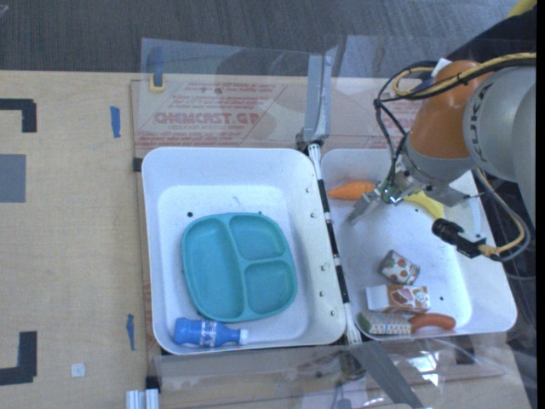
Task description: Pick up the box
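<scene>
Two bins, one arm, and a small count of things on the counter (68,254).

Two white bins: the left bin (162,228) at 9 o'clock of the right bin (490,305). In the left bin, one teal plate (238,267) with three compartments, and one blue bottle (209,333) at its 7 o'clock. In the right bin, one carrot (351,190) at 11 o'clock, one yellow piece (423,203) just past the claw (375,201), two patterned boxes (398,268) (409,297) near the middle, one white block (377,296) beside them, and one red-tipped item (407,322) at 6 o'clock, too small to name. One arm (477,126), one claw.
</scene>
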### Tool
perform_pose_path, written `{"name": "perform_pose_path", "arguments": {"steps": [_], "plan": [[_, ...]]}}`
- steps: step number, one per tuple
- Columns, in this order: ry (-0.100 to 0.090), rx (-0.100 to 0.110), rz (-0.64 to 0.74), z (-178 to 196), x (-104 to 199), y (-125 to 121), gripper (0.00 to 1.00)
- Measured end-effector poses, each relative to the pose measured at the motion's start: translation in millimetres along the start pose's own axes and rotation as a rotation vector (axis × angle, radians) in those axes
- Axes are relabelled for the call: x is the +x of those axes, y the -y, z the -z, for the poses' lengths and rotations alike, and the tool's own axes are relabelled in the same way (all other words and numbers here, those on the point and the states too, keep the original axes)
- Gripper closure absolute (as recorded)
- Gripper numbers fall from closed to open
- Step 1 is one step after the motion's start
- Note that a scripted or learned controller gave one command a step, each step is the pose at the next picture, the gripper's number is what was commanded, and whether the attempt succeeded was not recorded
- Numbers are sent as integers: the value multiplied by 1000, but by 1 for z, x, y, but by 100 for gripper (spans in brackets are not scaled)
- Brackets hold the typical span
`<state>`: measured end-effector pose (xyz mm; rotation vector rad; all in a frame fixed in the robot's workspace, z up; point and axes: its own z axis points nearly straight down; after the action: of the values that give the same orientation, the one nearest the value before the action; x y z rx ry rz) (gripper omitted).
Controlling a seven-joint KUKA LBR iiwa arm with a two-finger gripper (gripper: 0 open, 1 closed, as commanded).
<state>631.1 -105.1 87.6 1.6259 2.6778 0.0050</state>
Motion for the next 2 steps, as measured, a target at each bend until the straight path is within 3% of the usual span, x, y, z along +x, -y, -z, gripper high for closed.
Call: {"name": "perform_pose_path", "arguments": {"steps": [1, 2], "plan": [[5, -6, -1, 12, -2, -1, 100], [-3, 3, -408, 1, -4, 25, 100]]}}
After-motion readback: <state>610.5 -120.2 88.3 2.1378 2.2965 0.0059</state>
